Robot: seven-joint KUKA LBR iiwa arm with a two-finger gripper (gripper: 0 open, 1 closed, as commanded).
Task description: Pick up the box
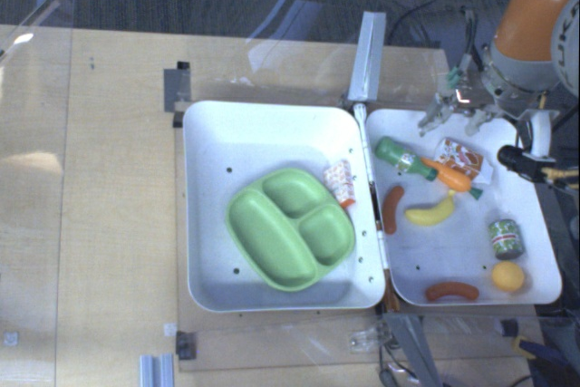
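I see gripper (458, 109) poised over right bin's (544, 236) far rim, fingers spread wide, nothing between them. Box (462, 159) lies just beside it, tilted, touching carrot (453, 178). Green bottle (405, 159) crowds box's left side. Bin's right wall near, open floor between. Left bin (208, 195) holds green tray (290, 227).

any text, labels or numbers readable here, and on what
None can be read.
Box in the right bin: red and white print, too blurred.
Packet by the green tray: red marks, too small.
Can: label blurred.
Green bottle: no legible label.
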